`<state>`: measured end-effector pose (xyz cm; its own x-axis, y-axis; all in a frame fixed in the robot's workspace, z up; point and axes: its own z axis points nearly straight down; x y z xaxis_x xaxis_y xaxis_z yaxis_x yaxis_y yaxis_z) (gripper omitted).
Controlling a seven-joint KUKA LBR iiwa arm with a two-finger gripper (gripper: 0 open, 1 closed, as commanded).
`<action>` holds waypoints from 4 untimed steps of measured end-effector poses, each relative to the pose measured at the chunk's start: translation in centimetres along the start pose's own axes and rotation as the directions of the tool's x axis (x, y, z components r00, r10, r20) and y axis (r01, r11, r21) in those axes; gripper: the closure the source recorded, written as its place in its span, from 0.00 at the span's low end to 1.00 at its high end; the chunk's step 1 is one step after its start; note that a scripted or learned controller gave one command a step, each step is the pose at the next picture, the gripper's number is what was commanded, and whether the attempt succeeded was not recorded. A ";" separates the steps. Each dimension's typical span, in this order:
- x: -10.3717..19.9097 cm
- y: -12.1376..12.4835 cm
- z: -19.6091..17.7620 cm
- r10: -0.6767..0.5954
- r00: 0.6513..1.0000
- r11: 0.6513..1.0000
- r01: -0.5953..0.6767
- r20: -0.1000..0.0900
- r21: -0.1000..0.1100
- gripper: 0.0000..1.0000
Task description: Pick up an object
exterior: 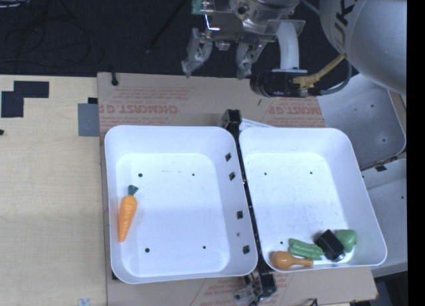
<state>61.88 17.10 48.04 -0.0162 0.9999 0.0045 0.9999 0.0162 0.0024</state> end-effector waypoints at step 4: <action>-23.1 -0.5 12.2 0.021 1.000 1.000 -0.021 0.005 0.022 1.00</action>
<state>61.78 -5.91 35.74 0.0045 1.0000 -0.0002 0.9998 -0.0045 -0.0198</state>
